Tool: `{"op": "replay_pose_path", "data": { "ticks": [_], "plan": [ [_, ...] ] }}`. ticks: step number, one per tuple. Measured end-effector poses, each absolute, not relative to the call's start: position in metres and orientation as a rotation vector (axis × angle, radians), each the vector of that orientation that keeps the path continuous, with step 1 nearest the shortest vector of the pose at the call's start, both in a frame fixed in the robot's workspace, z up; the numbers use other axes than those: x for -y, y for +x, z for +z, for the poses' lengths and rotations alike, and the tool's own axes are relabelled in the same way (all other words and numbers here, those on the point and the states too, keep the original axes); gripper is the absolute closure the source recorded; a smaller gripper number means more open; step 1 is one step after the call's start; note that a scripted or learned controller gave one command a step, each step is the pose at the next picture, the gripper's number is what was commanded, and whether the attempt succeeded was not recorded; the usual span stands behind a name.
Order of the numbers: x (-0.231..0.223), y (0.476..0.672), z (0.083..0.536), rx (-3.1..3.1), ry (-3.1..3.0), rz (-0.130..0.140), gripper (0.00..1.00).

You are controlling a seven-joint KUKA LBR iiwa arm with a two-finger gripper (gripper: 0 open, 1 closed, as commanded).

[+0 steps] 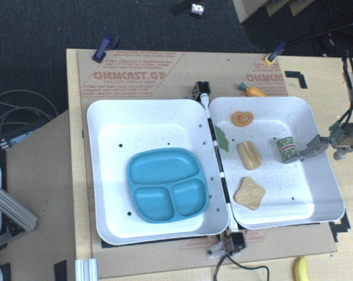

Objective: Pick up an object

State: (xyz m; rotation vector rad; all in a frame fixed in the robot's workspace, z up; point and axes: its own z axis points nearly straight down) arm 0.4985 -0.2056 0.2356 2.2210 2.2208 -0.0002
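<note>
Right bin (316, 206), right side of the frame, is where the candidates sit. A small green-and-red can (286, 148) stands at centre right of that bin, its label too small to read. Just right of it, touching or nearly so, comes the gripper (308, 151), a grey finger slanting down-left from the frame's right edge toward the can. Whether the fingers are parted or closed, I cannot tell from here, and nothing sits visibly between them. The arm itself is barely in, only its grey wrist hardware (343, 136) at the right edge, low over the bin's right rim.

Left of the can lies a hot-dog bun (249, 155), and below that a tan cracker-like piece (249, 193). Up top, a small orange ring (242, 119), like a doughnut. A green leaf shape (222, 139) lies against the bin's left wall. The lower right of this bin's floor is open white.

Across the divider, the left bin (106, 157) holds a blue three-compartment plate (167, 183), with bare floor above it and to its left.

Outward now: the brown board (141, 69) under the bins reads "CHEMCAST G.P" in red at upper left, with the same print partly covered at upper right. An orange carrot toy (252, 91) rests on the board just above the right bin. A banana (301, 269) pokes in at the bottom right. Blue clamps (105, 48) grip the board's top edge.
</note>
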Motion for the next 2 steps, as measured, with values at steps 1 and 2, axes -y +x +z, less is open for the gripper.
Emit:
{"op": "replay_pose_path", "data": {
  "ticks": [1,2],
  "plan": [
    [0.137,0.522,0.148,-2.227,2.221,-0.001,0.00],
    [0.099,0.478,0.096,-2.223,2.224,-0.002,0.00]
  ]
}}
